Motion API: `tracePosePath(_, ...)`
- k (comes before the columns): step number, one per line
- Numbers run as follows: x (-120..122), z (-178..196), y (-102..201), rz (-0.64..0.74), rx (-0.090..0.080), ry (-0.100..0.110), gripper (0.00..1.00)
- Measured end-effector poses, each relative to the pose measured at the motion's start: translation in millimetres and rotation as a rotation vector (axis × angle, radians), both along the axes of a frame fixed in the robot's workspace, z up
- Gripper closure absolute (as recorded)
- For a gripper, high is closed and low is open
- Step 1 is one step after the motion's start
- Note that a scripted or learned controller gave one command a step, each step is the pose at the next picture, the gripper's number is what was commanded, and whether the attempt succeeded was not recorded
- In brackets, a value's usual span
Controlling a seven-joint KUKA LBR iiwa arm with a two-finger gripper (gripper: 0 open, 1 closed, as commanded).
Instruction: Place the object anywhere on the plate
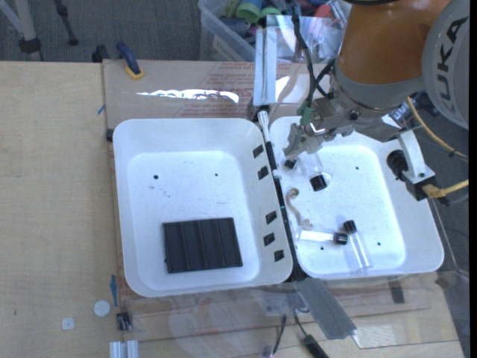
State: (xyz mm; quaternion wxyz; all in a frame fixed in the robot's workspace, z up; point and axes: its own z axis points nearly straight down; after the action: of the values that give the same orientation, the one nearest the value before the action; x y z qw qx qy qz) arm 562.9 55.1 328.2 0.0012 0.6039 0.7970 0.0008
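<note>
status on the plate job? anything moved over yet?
Done: nothing; the black plate in the left bin is bare. In hand: the tool sits at the right bin's back-left corner, above a clear vial with a black cap; a grasp isn't visible. Left: pick a vial and carry it to the plate. Two more vials lie near the front.

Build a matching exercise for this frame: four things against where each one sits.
Things:
1. black ribbed rectangular plate
2. clear plastic vial with black cap
3. blue-and-yellow clamp
4. grey two-finger gripper

Places:
A. on the bench behind the left bin
B. lying in the right bin
C. flat in the left bin
D. over the right bin's rear left corner

Pairs: 1-C, 2-B, 3-A, 4-D
</note>
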Motion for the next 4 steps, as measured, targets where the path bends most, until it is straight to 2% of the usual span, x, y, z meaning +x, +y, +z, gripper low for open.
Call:
tracePosePath(1,-4,-31,59,0.180,0.000,0.006,1.00)
tracePosePath(2,4,16,116,0.202,0.000,0.000,1.00)
tracePosePath(3,-8,-66,161,0.511,0.000,0.006,1.00)
tracePosePath(4,-13,-2,137,0.687,-0.001,-0.002,1.00)
